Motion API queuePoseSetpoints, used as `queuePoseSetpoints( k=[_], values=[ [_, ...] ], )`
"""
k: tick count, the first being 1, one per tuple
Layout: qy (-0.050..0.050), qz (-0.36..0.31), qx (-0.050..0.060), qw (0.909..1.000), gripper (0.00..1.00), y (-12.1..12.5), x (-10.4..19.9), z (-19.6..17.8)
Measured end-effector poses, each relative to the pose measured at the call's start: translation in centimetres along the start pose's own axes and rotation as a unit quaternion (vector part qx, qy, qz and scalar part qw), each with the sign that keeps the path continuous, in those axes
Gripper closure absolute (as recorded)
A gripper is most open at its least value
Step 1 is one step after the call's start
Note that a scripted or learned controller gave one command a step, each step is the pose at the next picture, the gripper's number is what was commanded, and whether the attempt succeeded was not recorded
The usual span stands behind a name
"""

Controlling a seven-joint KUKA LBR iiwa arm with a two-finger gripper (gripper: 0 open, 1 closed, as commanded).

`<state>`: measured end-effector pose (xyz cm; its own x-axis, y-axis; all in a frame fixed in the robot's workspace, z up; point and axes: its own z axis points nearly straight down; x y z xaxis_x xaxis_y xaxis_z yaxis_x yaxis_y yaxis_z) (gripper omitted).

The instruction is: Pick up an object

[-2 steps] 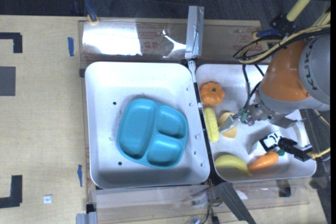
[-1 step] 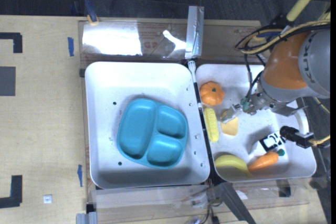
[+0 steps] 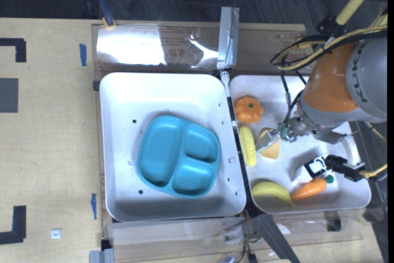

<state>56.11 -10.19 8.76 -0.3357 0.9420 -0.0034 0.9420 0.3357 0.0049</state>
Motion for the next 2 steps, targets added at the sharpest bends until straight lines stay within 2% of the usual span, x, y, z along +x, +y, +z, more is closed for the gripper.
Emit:
queuePoseSetpoints(
  k=[1, 2],
  values=[
    [-0.002, 0.001, -0.003, 1.0, 1.0, 0.2, -0.2, -1.2],
    [0.001, 0.063, -0.002, 0.998, 1.0, 2.8, 6.3, -16.8]
  ],
)
